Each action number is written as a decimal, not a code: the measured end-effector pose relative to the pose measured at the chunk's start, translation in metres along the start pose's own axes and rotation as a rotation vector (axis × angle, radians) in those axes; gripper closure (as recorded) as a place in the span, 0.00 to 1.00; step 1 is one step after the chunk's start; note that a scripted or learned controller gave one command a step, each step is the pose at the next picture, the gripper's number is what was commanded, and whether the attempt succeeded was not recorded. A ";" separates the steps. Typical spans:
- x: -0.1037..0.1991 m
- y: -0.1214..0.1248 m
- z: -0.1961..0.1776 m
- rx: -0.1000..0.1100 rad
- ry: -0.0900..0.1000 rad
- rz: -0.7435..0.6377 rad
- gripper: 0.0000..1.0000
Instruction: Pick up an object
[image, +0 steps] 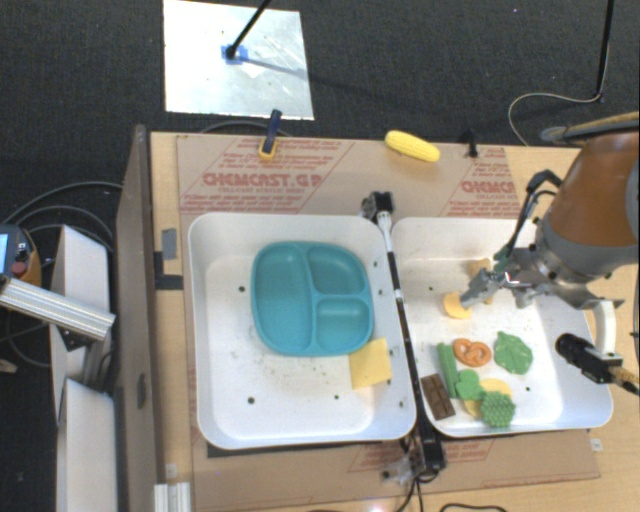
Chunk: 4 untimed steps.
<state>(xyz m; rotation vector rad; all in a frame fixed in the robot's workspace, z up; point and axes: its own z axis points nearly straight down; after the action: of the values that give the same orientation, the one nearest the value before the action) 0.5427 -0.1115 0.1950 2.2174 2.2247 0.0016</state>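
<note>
over the right bin the gripper hung low, fingers pointing left toward a pale yellow piece on the bin floor. whether the fingers were open or closed could not be told, and nothing was seen between them. nearer the front edge lay an orange pretzel, green leafy pieces, a green stick and a brown bar. the left bin held a teal divided plate with a yellow square touching its corner.

Red print on the cardboard sheet under the bins reads "CHEMCAST GP", left of centre. The same red print near its right end is too cut off to read.
</note>
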 end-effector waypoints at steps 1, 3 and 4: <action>-0.004 -0.011 0.114 0.002 0.001 0.002 0.00; 0.006 0.063 0.085 0.001 0.000 -0.003 0.00; 0.003 0.061 0.111 0.001 -0.001 0.002 0.00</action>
<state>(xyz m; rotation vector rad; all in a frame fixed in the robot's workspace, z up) 0.6035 -0.1084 0.0835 2.2197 2.2229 -0.0006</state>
